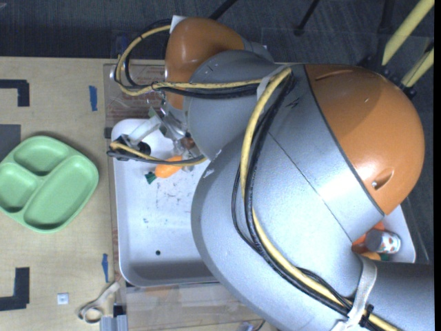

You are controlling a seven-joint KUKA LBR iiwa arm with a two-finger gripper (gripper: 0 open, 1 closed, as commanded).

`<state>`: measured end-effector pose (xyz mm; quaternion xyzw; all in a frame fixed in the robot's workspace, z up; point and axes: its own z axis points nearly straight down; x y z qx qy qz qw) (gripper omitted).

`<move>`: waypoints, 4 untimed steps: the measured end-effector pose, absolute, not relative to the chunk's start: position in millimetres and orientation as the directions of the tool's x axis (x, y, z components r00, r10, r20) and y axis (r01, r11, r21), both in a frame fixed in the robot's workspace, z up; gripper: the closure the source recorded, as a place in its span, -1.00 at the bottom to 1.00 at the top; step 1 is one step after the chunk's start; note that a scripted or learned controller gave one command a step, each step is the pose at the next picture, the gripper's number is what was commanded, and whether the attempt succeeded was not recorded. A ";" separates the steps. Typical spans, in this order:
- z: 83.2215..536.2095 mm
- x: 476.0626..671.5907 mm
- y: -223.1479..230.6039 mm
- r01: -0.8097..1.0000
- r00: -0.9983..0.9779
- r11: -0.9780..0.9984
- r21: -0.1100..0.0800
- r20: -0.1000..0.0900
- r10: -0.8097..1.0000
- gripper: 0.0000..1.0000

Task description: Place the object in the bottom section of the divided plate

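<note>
A green divided plate point(48, 185) lies on the wooden bench at the left, outside the bins. It has two small sections toward its upper left and one large section at its lower right, all bare. A small orange carrot-shaped toy with a green top point(164, 172) sits at the upper end of the white bin point(155, 254). My gripper point(180, 145) hangs right above that toy, low over the bin, and the wrist hides much of it. I cannot make out whether it touches the toy.
The grey and orange arm covers the right half of the view and most of the bins. A small toy with orange and white parts point(381, 244) peeks out at the lower right. Black and blue tape marks dot the bench around the plate.
</note>
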<state>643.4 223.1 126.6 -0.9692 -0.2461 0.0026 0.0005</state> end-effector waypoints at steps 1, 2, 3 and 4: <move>188.0 655.6 222.8 0.197 0.980 -0.980 0.000 -0.005 0.197 1.00; 165.4 601.7 222.6 0.196 0.981 -0.981 0.001 -0.007 0.196 1.00; 84.6 650.2 224.9 0.297 0.955 -0.955 -0.001 -0.003 0.297 1.00; 205.0 656.8 225.2 0.517 0.856 -0.856 -0.001 -0.011 0.517 1.00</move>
